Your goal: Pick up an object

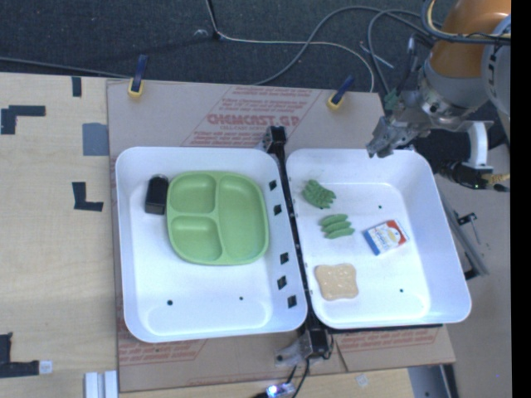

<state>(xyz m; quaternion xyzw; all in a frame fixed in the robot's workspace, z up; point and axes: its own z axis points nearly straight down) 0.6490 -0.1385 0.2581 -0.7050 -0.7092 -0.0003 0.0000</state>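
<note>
**Gripper above right bin's far rim, nothing held**

Poised over the far right corner of the right bin [415,168]: gripper [383,146], carrying no object; finger state impossible to judge. Lying in that bin: 2 green pea pods [319,194] [336,225], a small carton [385,237], a toast slice [336,281]. Resting in the left bin [137,222]: a green divided plate [217,218], a black block [156,195] touching its left edge.

The grey arm [465,65] reaches in from the upper right, its orange band [477,11] uppermost above the wrist. The gripper [383,146] points down and leftward, hanging at the frame's upper right.
</note>
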